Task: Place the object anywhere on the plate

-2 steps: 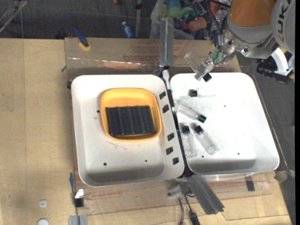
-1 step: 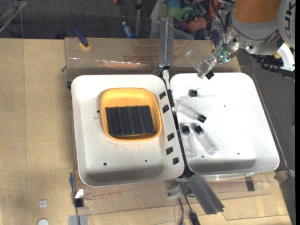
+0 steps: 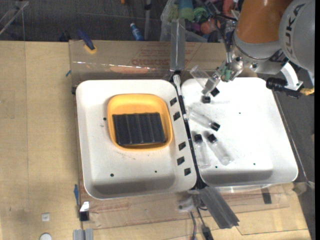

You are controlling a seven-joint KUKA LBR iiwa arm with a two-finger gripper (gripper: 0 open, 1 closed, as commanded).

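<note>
Gripper [image 3: 210, 90] state cannot be told at upper right; clear object [image 3: 206, 119] should be gripped squarely before being carried to the yellow plate [image 3: 139, 103].

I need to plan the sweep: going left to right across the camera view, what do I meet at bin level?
Left bin → orange plate holding a dark ridged object → divider with black clips → small clear, black-capped pieces in the right bin, with the gripper above them.
</note>
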